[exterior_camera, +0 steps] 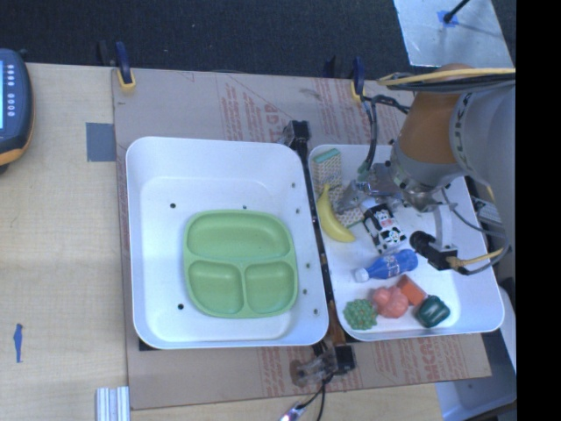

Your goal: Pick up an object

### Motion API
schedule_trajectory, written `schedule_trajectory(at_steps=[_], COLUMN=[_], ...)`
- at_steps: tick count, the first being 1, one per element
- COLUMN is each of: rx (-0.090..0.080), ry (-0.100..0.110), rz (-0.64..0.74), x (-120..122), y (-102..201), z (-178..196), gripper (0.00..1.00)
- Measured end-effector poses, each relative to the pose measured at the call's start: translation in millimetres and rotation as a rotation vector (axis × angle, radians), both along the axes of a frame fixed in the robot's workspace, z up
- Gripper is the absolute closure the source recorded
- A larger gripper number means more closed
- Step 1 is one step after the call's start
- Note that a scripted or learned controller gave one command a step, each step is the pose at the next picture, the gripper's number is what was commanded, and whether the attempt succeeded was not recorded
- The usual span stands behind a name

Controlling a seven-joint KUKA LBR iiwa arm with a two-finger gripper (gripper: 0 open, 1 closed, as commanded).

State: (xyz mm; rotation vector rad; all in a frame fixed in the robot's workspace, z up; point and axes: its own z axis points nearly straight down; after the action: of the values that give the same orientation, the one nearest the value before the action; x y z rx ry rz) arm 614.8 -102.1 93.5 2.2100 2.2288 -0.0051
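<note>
The right bin (478, 310) holds several small objects. A yellow banana (333, 220) lies along its left wall, with a pale green and white block (327, 160) just behind it. A black-and-white spotted toy (383, 226) sits mid-bin, and a blue bottle (390, 264) lies in front of it. Along the front are a green broccoli (359, 313), a pink-red lump (392, 301), an orange piece (412, 288) and a dark green piece (432, 311). My gripper (364, 193) is low in the bin, right of the banana and just behind the spotted toy. Nothing is visibly held.
The left bin (149, 235) carries a green divided plate (239, 263). The grey arm with its orange band (434, 134) and cables covers the right bin's back right part. A device (13, 103) lies at the bench's far left edge.
</note>
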Motion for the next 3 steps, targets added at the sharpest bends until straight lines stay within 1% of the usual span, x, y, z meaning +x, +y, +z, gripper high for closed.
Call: schedule_trajectory(at_steps=[1, 2, 3], rx=[0.004, 0.0, 0.001], ry=[-0.009, -0.005, -0.005], rz=[-0.006, -0.001, -0.003], x=[-80, -49, 10], y=[-47, -6, -55], z=[3, 2, 12], gripper=[0.0, 0.0, 0.0])
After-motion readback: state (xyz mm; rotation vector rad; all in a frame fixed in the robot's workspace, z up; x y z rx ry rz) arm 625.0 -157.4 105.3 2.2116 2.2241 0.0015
